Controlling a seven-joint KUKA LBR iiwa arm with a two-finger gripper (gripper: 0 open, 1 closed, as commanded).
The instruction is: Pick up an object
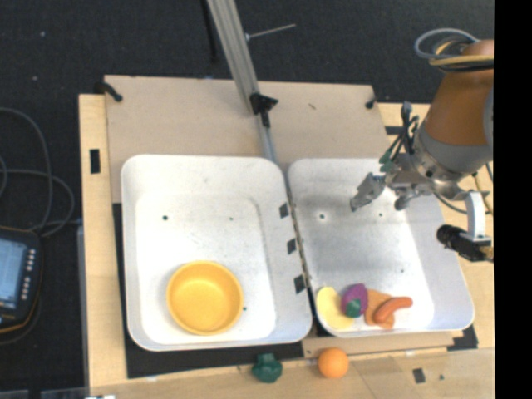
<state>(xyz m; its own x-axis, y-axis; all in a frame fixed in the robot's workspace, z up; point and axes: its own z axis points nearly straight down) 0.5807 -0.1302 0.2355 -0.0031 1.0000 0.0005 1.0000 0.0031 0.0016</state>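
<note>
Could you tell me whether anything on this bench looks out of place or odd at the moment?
Yes: an orange ball and a small green object lie on the bench's front edge, outside both bins. The other items are inside: a yellow bowl in the left bin, small toys clustered in the right bin's front corner.

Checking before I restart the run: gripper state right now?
Gripper: open, nothing between its fingers, up over the far part of the right bin. The toys lie in that bin's near corner, untouched.
</note>
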